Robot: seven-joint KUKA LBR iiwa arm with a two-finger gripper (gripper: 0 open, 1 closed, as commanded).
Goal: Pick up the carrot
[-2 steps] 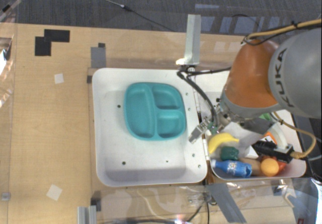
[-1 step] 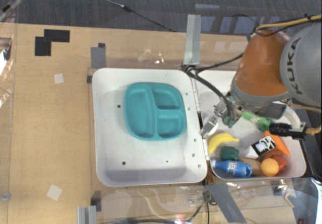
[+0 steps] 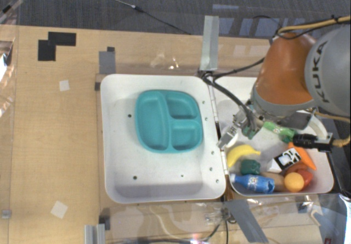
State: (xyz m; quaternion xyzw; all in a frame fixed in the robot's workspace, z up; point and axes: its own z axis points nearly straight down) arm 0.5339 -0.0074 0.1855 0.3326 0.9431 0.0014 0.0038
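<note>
The carrot (image 3: 305, 157), orange with a green leafy top (image 3: 272, 127), lies slantwise in the right bin (image 3: 328, 181), near that bin's right side. My gripper (image 3: 248, 126) hangs low over the middle of the right bin, under the orange wrist band. It sits just left of the carrot's green end, and the arm hides part of the carrot's top. Nothing can be made out in the gripper's grasp.
A yellow banana (image 3: 243, 153), a dark green piece (image 3: 250, 166), a blue bottle (image 3: 255, 183) and an orange fruit (image 3: 294, 182) crowd the right bin's front. A teal divided plate (image 3: 167, 120) lies in the left bin (image 3: 118, 182).
</note>
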